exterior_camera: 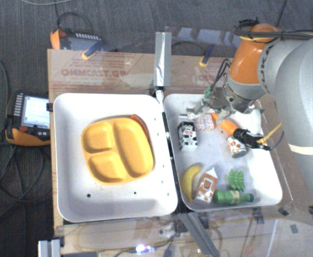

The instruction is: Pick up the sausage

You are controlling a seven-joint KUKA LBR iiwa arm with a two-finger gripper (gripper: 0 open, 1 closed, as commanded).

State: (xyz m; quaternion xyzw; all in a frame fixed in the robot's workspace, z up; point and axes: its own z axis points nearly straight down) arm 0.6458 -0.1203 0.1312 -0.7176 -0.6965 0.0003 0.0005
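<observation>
The sausage (139,121) showed as a thin reddish-brown sliver in the left bin (70,197), centre of the frame, tucked against the upper right edge of the yellow tray (119,150) and mostly hidden by it. And the gripper (211,105)? It hung over the top of the right bin (268,191), well apart from the target, amid small packets; whether it was open or closed could not be told. Nothing looked picked, so this read as the approach step. The next move likely called for crossing the divider leftward and coming down beside the tray's rim. A banana (190,180) and a green bottle (232,198) lay lower right.
</observation>
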